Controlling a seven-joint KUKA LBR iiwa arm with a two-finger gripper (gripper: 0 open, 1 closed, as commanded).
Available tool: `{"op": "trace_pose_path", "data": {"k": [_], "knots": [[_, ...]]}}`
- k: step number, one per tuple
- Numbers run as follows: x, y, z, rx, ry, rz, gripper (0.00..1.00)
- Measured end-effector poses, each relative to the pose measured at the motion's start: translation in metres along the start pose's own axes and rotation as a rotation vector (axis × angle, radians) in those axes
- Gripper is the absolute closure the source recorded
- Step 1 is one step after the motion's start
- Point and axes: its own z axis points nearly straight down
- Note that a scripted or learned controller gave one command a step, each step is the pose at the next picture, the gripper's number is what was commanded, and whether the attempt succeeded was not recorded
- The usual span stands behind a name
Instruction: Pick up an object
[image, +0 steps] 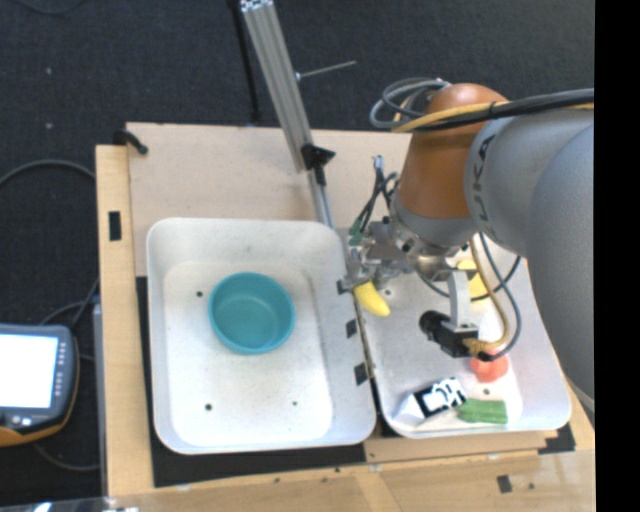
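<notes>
My gripper (366, 282) hangs over the inner rim of the right bin (530, 330), just right of the gap between the two bins. A small yellow banana-shaped object (375, 300) sticks out down and to the right from between its fingertips, and its upper end is hidden by them. The gripper is shut on this yellow object. The orange band and the grey arm fill the upper right and hide the far part of the right bin.
A teal bowl (252, 312) sits in the left bin (180, 400). In the right bin's near end lie a red object (489, 367), a green object (483, 411) and a black-and-white object (438, 398). A slanted metal rail (290, 100) ends near the bins' far edge.
</notes>
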Motion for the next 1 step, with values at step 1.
{"op": "trace_pose_path", "data": {"k": [1], "knots": [[0.0469, 0.0165, -0.0114, -0.001, 0.0, 0.001, 1.0]]}}
